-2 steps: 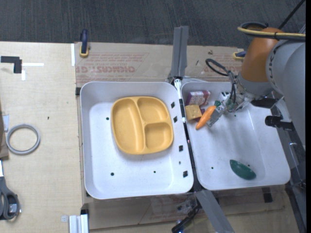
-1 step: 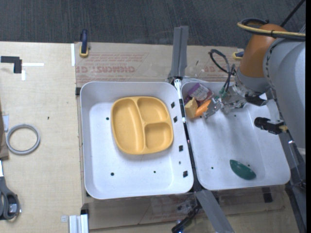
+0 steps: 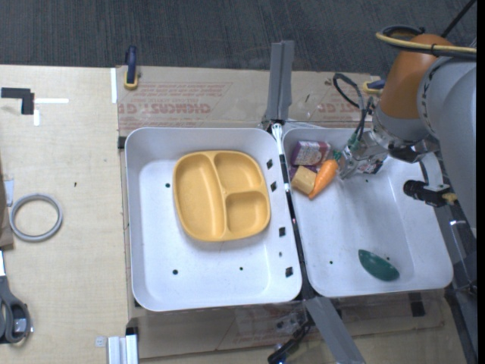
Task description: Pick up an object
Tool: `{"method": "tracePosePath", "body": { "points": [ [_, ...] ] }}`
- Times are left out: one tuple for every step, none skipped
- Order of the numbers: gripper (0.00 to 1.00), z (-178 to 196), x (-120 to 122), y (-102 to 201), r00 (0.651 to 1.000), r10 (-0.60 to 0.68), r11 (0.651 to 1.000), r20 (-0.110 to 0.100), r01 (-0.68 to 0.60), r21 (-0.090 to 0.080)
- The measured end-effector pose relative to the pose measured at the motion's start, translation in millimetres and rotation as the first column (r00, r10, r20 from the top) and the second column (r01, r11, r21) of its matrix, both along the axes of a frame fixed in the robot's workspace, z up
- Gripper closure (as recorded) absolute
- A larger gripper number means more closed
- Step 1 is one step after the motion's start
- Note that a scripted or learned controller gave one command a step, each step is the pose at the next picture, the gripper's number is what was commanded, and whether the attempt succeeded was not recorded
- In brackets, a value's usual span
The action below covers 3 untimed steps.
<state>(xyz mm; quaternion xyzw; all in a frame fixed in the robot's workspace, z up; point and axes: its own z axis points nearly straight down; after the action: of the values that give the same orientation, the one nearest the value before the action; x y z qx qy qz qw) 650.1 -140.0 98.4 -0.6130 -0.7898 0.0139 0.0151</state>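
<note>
In the right bin [image 3: 409, 237], an orange carrot [image 3: 324, 177] lies tilted near the back left, next to a tan block [image 3: 304, 180] and a purple packet [image 3: 309, 154]. A dark green flat piece [image 3: 378, 265] lies near the bin's front. My gripper [image 3: 356, 161] hangs low at the back of this bin, just right of the carrot's upper end. From this view I cannot tell whether it touches the carrot.
The left bin [image 3: 151, 264] holds a yellow divided plate [image 3: 222, 195]. A grey divider post [image 3: 280, 82] stands between the bins at the back. On the bench to the left lie a grey tape ring [image 3: 32, 217] and scissors [image 3: 14, 317].
</note>
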Motion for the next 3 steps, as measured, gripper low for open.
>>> {"method": "tracePosePath", "body": {
  "points": [
    [0.0, -3.1, -3.2, 0.9, 1.0, -0.002, 1.0, -0.014, 0.002, 0.004],
    [0.0, -7.5, 4.8, 14.3, 0.903, -0.429, 0.903, 0.026, 0.429, -0.004],
    [0.0, -6.3, -20.6, 27.8, 0.838, -0.545, 0.838, 0.041, 0.545, 0.0]
  ]
}}
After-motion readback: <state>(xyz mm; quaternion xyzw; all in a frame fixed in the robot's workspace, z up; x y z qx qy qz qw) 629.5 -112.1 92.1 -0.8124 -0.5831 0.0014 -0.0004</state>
